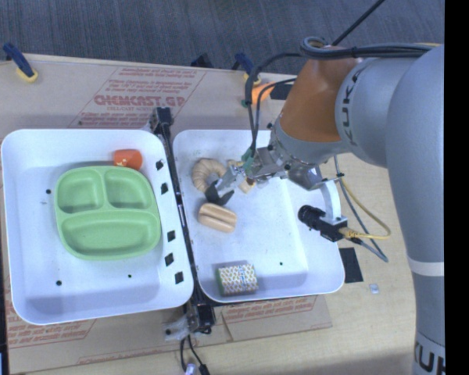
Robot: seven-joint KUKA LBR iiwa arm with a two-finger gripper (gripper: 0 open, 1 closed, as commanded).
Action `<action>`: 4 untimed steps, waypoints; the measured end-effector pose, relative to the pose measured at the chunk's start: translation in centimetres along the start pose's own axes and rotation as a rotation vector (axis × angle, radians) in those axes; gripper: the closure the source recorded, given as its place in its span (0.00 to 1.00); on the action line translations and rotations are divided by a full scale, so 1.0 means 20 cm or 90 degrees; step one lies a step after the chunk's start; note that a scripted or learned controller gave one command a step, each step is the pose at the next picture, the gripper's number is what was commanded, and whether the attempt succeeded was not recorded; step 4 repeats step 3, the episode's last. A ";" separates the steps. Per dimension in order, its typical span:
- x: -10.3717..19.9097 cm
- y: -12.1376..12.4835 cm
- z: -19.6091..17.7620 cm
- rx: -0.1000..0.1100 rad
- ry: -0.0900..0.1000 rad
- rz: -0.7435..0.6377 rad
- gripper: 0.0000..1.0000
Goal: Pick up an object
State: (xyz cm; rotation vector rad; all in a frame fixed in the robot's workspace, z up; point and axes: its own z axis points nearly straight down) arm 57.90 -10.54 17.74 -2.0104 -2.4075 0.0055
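Gripper (221, 190) low in the right bin (293, 276), dark fingers spread apart, nothing between them; tips between a curved tan croissant (205, 168) and a ridged, pale bread roll (217, 217). A small speckled block (237, 277) lies near the same bin's front wall. Left bin (31, 287), smooth white plastic, holds a green divided plate (107, 211) with rounded corners; a glossy red-orange tomato (127, 159) sits just behind it.

The grey arm (391, 92) reaches in leftward, its fingers (219, 191) seemingly spread apart.
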 end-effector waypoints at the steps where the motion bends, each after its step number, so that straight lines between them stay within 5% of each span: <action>1: 0.03 0.12 0.43 0.000 0.000 0.012 0.00; 2: 0.03 0.13 0.38 0.000 -0.001 0.009 1.00; 3: 0.22 0.10 -0.07 -0.002 -0.001 0.219 1.00; 4: 0.22 0.10 -0.07 -0.002 -0.001 0.219 1.00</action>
